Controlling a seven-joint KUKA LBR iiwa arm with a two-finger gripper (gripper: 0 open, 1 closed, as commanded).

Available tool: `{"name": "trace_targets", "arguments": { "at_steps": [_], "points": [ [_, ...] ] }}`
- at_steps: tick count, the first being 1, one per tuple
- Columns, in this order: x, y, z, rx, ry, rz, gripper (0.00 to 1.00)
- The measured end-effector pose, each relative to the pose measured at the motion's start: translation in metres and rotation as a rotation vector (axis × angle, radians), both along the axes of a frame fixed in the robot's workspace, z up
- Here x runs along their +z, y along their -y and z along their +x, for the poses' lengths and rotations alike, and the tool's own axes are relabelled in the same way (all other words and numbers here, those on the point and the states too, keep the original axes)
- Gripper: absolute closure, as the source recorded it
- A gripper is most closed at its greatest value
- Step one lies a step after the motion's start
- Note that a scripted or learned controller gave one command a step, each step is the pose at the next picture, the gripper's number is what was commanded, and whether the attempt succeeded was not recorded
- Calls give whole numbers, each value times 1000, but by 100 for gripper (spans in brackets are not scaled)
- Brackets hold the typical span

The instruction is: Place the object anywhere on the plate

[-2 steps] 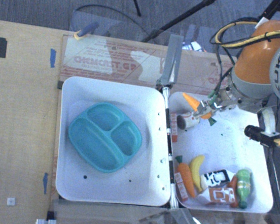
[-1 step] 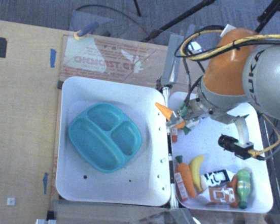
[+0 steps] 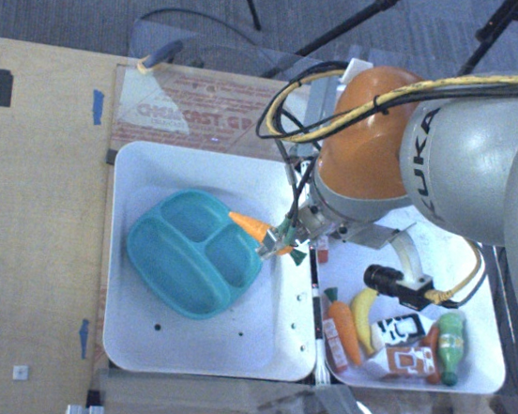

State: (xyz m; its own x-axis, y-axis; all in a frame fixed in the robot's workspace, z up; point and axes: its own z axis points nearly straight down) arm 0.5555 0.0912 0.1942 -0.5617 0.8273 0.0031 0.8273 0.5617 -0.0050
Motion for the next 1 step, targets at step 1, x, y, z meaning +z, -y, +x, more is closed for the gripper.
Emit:
{"name": "trace_targets", "arguments": {
  "at_steps": [1],
  "points": [
    [9, -51, 52, 75, 4, 0, 100]
  ]
}}
